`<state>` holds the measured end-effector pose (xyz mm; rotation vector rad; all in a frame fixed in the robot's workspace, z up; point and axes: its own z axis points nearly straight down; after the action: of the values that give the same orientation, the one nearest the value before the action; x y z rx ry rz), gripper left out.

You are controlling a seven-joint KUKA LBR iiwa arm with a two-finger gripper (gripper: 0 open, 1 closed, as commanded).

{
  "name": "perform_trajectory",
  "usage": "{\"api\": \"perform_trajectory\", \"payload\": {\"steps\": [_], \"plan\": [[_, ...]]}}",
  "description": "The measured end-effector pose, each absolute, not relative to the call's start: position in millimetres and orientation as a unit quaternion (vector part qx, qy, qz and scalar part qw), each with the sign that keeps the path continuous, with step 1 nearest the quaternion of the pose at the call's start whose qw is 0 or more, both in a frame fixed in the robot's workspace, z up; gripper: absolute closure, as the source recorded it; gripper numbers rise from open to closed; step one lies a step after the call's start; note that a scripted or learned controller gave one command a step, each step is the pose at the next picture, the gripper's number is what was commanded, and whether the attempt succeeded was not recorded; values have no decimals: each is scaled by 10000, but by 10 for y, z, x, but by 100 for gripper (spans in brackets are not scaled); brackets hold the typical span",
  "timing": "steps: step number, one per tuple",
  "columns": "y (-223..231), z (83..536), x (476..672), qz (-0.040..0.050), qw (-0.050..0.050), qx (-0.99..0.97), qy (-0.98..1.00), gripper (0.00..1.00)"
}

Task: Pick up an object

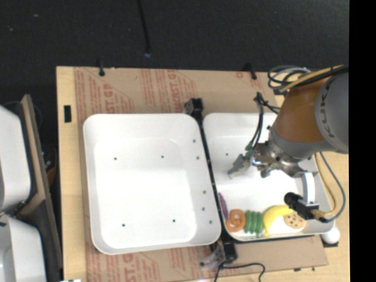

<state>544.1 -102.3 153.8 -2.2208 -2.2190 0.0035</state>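
1. Gripper (238, 168) over the right bin (226, 135); can't tell if it's open or closed, nothing visibly held.
2. Objects sit below the jaws along the near wall: orange ring (236, 220), green piece (254, 222), yellow piece (275, 215), tan disc (293, 221).
3. Left bin (94, 175) well left of the jaws.

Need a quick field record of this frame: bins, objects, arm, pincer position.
left bin: white, shallow
right bin: white, holds the objects and the arm's wrist
objects: orange ring, green ridged piece, yellow piece, tan round piece, in a row along the near wall
arm: enters from the right, orange band above the wrist
pincer: over the right bin's middle, apart from the row
grasp: nothing seen between the fingers
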Motion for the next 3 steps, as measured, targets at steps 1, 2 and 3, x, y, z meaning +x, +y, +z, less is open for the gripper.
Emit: {"api": "perform_trajectory", "payload": {"steps": [1, 2, 3], "plan": [[-1026, 1014, 5428, 14, 16, -7074, -7068, 0], [-1034, 1145, 5445, -5, -7, -7080, -7062, 100], [-1064, 1691, 5358, -14, -19, -7076, -7066, 100]]}}
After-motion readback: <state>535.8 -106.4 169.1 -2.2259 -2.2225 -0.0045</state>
